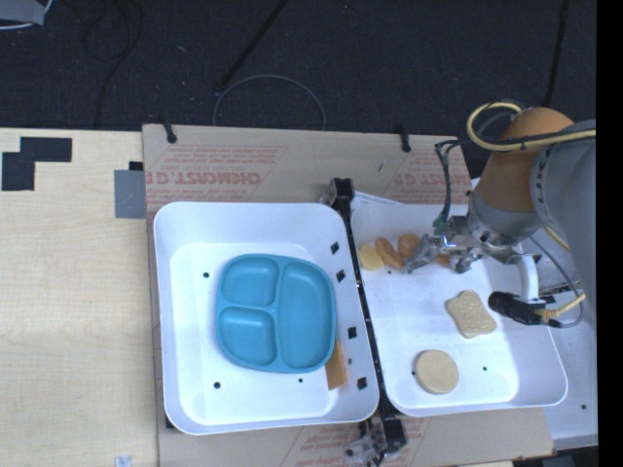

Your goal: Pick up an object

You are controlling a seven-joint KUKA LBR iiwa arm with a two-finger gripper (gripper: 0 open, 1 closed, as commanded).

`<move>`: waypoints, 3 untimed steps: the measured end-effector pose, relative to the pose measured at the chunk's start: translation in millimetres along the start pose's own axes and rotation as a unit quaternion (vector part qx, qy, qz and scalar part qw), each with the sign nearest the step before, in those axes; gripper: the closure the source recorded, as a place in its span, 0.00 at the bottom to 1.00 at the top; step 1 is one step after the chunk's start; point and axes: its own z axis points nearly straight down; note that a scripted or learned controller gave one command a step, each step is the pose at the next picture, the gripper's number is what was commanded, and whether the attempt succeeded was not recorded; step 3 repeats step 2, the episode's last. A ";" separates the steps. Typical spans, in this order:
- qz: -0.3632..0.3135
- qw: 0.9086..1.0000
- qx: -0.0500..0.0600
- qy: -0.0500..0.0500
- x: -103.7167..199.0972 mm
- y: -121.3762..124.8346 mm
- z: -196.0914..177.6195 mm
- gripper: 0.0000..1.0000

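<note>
White plastic forms both shallow bins on the surface: the left bin (185, 377) holds a blue divided plate (275, 312) lying flat near its middle, with a thin tan strip (336, 368) just off the plate's five o'clock edge. The right bin (526, 387) carries the food-like pieces — a pale yellow piece (371, 256) and an orange-brown piece (390, 252) side by side at about eleven o'clock in the bin, a tan bread-shaped slice (471, 313) toward three o'clock, and a round beige disc (436, 371) near six o'clock. Reaching in from three o'clock, the grey arm (569, 197) with its orange band (516, 168) sets the end effector (440, 249) low over the bin's twelve o'clock part, just beside another orange-brown piece (409, 247); whether its fingers are spread or pressed together cannot be told.
</note>
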 end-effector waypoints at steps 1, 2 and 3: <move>0.000 1.000 -0.001 0.000 -0.2 0.4 -12.1 1.00; 0.000 1.000 -0.003 -0.001 0.4 10.7 -62.8 1.00; 0.000 1.000 -0.003 -0.001 0.4 10.7 -62.8 1.00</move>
